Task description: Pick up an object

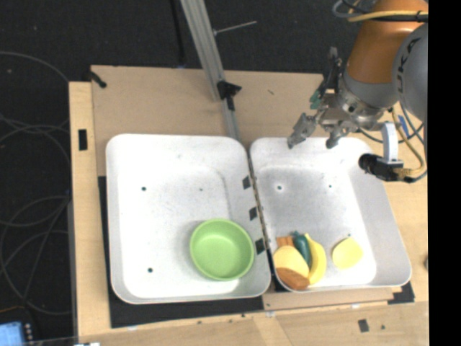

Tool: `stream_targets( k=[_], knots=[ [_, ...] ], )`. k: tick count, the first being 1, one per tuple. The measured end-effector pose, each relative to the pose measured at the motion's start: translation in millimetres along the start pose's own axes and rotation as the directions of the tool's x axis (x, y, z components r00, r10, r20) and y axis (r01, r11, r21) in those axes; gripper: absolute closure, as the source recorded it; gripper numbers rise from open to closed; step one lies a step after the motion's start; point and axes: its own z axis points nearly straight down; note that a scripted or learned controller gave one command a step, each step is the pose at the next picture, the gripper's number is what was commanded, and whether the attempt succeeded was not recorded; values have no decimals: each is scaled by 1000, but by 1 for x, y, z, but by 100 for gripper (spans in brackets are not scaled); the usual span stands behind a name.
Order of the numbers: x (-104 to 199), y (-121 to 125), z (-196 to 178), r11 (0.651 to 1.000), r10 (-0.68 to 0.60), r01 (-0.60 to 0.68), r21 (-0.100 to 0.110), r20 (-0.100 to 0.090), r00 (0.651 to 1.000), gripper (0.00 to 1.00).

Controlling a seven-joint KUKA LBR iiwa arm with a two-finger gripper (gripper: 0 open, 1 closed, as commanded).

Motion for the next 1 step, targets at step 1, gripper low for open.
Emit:
stream_targets(
  k=[1],
  knots=[
    [0, 0, 0, 1000, 0, 0, 0, 0, 1000, 0]
  ],
)
